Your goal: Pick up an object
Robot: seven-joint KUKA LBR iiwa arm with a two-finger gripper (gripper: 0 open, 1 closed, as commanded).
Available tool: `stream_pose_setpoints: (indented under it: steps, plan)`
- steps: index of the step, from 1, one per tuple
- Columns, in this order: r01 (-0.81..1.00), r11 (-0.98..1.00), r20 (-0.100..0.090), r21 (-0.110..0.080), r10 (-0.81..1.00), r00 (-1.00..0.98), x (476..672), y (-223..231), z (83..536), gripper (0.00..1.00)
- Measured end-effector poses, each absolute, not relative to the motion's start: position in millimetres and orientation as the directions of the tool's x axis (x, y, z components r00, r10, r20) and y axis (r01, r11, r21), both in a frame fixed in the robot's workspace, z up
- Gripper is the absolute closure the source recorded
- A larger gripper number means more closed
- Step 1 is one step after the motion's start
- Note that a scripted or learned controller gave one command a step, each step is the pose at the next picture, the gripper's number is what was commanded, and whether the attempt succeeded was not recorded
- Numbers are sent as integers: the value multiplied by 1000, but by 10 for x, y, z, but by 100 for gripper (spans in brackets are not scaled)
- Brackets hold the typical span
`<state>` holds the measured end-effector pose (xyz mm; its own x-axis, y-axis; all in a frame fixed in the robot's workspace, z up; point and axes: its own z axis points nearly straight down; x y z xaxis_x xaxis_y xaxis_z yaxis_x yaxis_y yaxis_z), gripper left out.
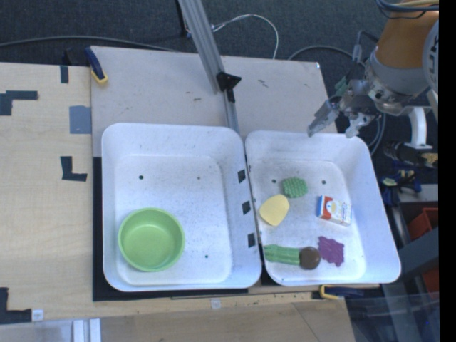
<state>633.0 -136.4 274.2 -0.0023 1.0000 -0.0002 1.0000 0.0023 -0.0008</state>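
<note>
One green bowl (151,239), five small items

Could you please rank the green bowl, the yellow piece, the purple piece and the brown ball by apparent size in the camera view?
1. green bowl, clearly largest
2. yellow piece
3. purple piece, close to the yellow one, so that order is unsure
4. brown ball, smallest

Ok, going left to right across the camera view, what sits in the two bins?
Green bowl → yellow piece → green round piece → brown ball → purple piece; the small white box overlaps that last one sideways.
</note>
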Motion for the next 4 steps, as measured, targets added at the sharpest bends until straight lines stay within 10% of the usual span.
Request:
stream_pose_setpoints:
  steps: [4]
  plan:
    - [1000,2,-1,-7,1000,-2,6460,-1246,1068,0]
